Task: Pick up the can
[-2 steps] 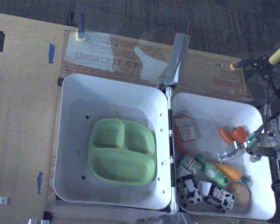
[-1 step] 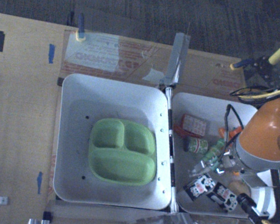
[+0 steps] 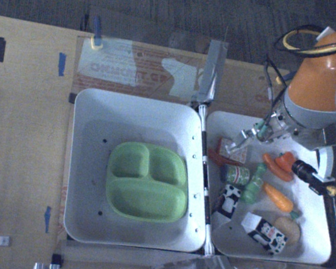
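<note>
The can (image 3: 236, 174) is small, with a green label and a metal end, and lies on its side in the left half of the right bin (image 3: 322, 243). My gripper (image 3: 237, 148) hangs just above and behind it, over a red-brown block (image 3: 223, 156). Its fingers look spread open with nothing between them. The grey arm with its orange band (image 3: 323, 67) comes in from the upper right.
Around the can lie a green bottle (image 3: 253, 187), two carrots (image 3: 280, 198) (image 3: 277, 166), two cow-patterned cartons (image 3: 228, 201) (image 3: 264, 232) and a tan lump (image 3: 287, 228). The left bin (image 3: 94, 118) holds a green divided plate (image 3: 146, 181). A metal divider (image 3: 204, 168) separates the bins.
</note>
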Motion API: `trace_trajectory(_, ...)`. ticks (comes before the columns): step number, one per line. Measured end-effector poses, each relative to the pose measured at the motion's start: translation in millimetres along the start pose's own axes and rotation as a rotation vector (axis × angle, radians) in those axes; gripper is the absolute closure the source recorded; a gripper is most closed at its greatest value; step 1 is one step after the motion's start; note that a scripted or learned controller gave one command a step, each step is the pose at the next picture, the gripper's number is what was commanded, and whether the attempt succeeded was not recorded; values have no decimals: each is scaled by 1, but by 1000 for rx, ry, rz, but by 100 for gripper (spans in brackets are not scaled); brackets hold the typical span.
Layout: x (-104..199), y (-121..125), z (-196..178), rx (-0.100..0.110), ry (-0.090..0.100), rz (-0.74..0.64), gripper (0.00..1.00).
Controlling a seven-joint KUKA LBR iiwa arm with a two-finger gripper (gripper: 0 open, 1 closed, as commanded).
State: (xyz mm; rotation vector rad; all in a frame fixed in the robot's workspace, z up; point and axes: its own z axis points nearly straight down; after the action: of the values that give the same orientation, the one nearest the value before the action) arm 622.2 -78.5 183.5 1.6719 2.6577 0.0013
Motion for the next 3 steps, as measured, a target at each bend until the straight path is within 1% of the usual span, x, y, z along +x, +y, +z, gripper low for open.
trace_trajectory(1, 30, 46, 0, -1, -1, -201, 0)
trace_trajectory(2, 30, 46, 0, -1, -1, -201, 0)
trace_trajectory(3, 29, 48, -9, -5, -3, -201, 100)
